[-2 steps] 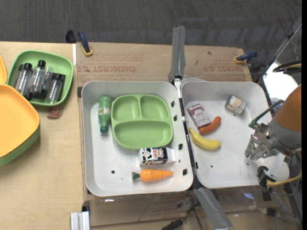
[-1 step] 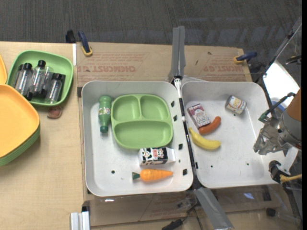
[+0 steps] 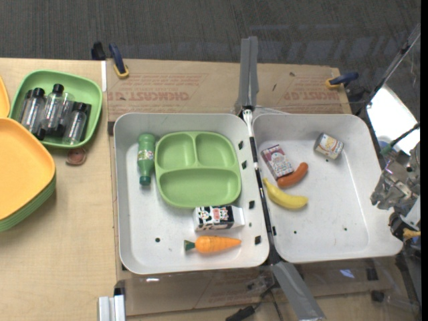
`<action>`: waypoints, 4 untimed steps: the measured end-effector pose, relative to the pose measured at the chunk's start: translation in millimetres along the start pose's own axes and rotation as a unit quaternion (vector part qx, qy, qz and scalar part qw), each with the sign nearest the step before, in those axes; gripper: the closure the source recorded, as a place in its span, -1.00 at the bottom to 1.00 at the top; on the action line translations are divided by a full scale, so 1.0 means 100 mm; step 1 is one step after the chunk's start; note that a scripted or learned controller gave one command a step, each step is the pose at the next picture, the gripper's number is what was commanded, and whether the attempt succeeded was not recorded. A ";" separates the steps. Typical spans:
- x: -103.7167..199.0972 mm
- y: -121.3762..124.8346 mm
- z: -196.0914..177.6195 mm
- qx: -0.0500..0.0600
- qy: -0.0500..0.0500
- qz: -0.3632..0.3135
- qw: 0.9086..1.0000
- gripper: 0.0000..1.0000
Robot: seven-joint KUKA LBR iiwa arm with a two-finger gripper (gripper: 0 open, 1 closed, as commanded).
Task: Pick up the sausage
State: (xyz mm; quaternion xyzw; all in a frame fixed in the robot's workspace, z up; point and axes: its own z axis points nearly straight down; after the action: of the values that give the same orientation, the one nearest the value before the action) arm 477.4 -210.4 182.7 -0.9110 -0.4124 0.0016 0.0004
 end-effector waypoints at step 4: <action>-0.07 0.10 0.00 0.001 0.000 0.317 0.948 1.00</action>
State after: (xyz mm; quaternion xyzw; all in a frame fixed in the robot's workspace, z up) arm 480.1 -222.2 183.0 -0.9948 -0.1021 0.0023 0.0003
